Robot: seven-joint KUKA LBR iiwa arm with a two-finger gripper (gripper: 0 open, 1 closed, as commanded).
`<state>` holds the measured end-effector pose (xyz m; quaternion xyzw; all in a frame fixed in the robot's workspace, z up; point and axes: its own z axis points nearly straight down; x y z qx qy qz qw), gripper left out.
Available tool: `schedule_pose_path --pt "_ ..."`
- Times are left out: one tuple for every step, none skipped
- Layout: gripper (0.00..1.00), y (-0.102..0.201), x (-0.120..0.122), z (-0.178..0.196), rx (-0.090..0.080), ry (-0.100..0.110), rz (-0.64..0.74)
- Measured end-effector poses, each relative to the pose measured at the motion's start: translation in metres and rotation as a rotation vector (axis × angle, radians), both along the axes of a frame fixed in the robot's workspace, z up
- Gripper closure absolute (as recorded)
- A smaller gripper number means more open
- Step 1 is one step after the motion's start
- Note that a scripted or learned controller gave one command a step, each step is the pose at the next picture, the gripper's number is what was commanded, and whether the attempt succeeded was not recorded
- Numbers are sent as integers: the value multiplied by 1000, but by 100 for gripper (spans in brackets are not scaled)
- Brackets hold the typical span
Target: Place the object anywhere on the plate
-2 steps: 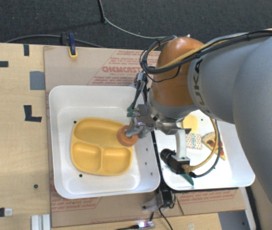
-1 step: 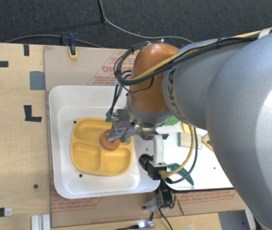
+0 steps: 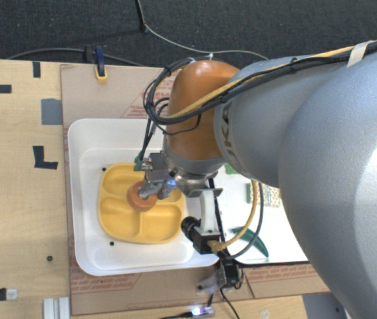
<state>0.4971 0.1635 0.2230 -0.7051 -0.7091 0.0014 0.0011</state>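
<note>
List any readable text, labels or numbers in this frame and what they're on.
None can be read with confidence.
Arm: dark letters on the grey casing just below the orange band, partly hidden by cables, not legible.
Cardboard sheet under the bins: faint reddish print by the white bin, too blurred to read.
Yellow plate, brown object and gripper: no markings seen.

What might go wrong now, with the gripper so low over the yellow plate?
1. The brown round object sits on a ridge between compartments of the yellow plate, so it may tip or slide once free.
2. The gripper is right at the object; rising, it could drag the object or plate within the white bin.
</note>
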Motion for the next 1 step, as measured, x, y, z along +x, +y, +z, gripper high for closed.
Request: schedule_pose_path --pt "0 -2 0 0 -1 0 -3"
